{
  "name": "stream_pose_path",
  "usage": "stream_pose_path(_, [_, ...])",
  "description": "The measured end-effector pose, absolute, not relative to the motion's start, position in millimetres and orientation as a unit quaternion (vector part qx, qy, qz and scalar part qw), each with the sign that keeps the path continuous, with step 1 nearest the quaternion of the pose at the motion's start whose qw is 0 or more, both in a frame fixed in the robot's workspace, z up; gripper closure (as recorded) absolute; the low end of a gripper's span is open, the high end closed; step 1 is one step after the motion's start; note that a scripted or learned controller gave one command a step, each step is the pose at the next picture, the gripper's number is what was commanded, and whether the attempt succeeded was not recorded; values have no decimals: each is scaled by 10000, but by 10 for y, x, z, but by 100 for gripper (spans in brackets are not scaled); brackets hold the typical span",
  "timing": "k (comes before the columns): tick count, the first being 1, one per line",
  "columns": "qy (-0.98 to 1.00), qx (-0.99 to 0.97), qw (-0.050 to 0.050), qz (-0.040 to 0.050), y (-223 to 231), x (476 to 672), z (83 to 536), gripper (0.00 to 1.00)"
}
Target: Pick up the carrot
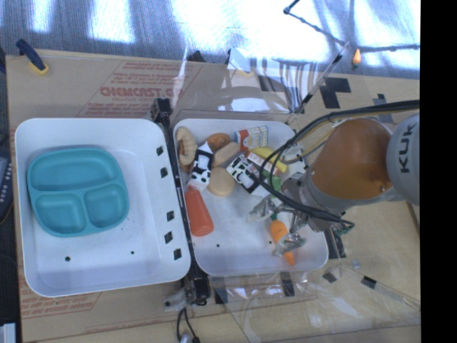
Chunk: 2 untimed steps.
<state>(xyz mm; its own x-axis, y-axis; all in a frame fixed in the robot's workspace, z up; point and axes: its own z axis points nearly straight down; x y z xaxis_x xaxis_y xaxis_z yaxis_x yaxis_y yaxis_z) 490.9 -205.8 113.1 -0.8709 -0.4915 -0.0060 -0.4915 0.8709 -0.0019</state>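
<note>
The carrot [278, 230] is a small orange piece lying on the floor of the right bin [235, 259], near its front right corner. Its lower tip shows again just below the gripper's metal parts. My gripper [277, 226] hangs low over the carrot, reaching in from the right under the orange band of the arm [350, 164]. It is open, with one finger [261, 209] up and left of the carrot and the other down and right of it. The carrot rests between them on the bin floor, not lifted.
An orange-red bottle-like item [199, 211] lies along the right bin's left wall. Bread-like pieces [222, 183], a black-and-white carton [243, 171] and other toy foods crowd the back. A teal divided plate [75, 190] sits in the left bin [100, 263].
</note>
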Motion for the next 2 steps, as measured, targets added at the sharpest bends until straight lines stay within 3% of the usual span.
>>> stream_pose_path(1, [9728, -2317, -6, 10, -2097, 4861, 916, 0])
stream_pose_path(2, [9720, -2352, 14, 3, -2080, 4888, 1027, 100])
